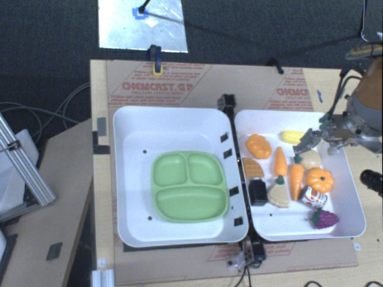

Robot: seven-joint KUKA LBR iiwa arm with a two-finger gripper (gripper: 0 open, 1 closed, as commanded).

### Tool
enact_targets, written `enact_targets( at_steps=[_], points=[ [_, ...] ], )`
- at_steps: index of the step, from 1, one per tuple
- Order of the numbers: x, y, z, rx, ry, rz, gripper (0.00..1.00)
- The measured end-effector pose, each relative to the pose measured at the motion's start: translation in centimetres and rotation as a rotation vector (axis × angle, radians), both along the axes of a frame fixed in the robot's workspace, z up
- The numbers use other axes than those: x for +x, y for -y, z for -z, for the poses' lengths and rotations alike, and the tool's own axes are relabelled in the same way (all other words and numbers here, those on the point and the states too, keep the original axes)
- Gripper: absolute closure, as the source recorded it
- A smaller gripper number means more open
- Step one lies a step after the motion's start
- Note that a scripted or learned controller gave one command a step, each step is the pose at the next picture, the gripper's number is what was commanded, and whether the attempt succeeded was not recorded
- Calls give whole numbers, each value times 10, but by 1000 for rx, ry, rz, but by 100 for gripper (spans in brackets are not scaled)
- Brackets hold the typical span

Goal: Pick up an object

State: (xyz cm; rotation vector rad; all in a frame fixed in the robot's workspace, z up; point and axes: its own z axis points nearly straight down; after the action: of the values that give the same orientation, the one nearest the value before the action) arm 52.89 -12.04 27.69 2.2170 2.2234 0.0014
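Camera view: tool (312, 143) over right bin (347, 229), open/closed can't tell, nothing visibly held.

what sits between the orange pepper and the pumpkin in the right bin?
In the camera view, two upright carrots lie side by side between the orange pepper and the pumpkin; white bin floor otherwise.

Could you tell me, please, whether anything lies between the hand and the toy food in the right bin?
Nothing visible does. The hand hovers right above the pale piece, with the corn and carrots close beside it.
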Motion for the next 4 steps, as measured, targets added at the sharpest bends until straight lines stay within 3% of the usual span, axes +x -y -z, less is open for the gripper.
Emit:
enact_targets(
  at_steps=[2,4],
  points=[
    [9,4,109,2,-4,2,0],
    [20,1,191,0,2,4,0]
  ],
)
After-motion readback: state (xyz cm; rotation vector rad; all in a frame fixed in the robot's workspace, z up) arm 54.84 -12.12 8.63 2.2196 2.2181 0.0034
